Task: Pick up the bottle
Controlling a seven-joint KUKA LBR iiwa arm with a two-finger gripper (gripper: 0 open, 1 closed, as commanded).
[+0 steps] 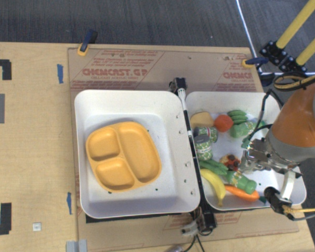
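A small green bottle [243, 183] lies on its side near the front of the right bin [296, 193]. It rests between a carrot [242, 194] and a cluster of dark red berries [231, 161]. My gripper [249, 160] hangs low over the right bin, just above and behind the bottle, with the grey and orange arm [299, 125] over the bin's right side. Nothing visible is lifted off the bin floor.
The right bin also holds a banana [215, 184], a green pod [214, 166], a green-labelled can [204, 142], a tomato [224, 122], leafy greens [239, 117] and a pale bun [200, 119]. The left bin [89, 106] holds a yellow divided plate [123, 155].
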